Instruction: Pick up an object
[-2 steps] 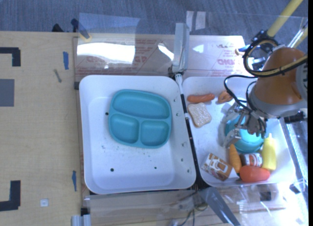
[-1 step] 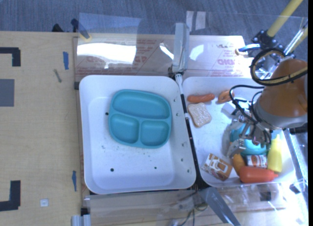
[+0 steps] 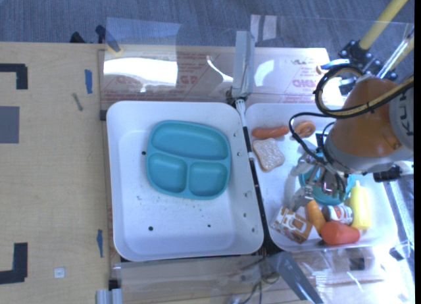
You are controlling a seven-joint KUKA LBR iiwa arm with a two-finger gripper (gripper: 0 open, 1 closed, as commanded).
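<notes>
Camera view shows the gripper (image 3: 320, 184) lowered into the right bin (image 3: 276, 113), above a crowd of toy foods. Whether its fingers are spread or closed cannot be told from this angle, and nothing is plainly seen between them. Just beneath it lie a teal piece (image 3: 327, 195), an orange carrot-like piece (image 3: 316, 216), a red piece (image 3: 339, 233), a yellow piece (image 3: 360, 206) and a brown patterned packet (image 3: 293, 224) whose print is too small to read. Farther back in the same bin sit a slice of bread (image 3: 268, 154), a sausage (image 3: 270, 132) and a small orange item (image 3: 303, 127). The left bin (image 3: 125, 184) holds a teal divided plate (image 3: 188, 158). Reddish lettering on the clear panel (image 3: 296, 72) behind the bins is mirrored and unreadable.
</notes>
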